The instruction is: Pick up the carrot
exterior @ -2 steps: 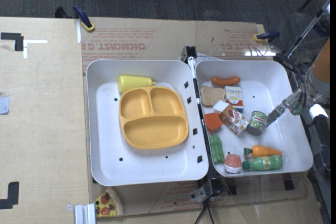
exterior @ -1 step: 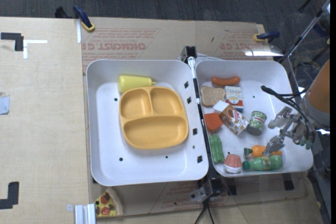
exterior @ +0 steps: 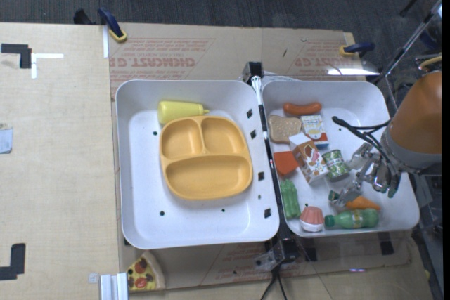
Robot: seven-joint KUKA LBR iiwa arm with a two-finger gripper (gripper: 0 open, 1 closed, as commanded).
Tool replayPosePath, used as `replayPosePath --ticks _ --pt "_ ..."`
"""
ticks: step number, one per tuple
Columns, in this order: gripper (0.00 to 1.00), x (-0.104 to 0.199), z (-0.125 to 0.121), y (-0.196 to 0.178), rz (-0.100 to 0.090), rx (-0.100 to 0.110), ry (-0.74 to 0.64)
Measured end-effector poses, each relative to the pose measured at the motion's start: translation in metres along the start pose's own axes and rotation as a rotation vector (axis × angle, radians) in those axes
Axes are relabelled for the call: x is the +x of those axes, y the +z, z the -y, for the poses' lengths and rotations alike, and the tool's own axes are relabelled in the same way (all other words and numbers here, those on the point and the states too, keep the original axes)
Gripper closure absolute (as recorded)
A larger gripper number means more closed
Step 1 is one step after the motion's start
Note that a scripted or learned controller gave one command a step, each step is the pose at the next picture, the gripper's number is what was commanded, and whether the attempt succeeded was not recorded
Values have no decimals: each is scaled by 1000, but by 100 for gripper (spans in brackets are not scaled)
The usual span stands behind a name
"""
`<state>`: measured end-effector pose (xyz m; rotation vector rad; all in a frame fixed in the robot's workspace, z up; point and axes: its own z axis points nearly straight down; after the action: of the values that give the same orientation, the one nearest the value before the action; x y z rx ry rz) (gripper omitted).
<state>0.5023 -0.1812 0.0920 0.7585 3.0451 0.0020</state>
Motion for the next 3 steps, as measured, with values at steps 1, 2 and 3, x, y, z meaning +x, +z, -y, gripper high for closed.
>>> replayPosePath --ticks 1,2,3 --pt "100 -2 -1 -10 5 -3 3" --pt "100 7 -57 0 -1 0 -351" --pt "0 7 -57 0 -1 0 -350"
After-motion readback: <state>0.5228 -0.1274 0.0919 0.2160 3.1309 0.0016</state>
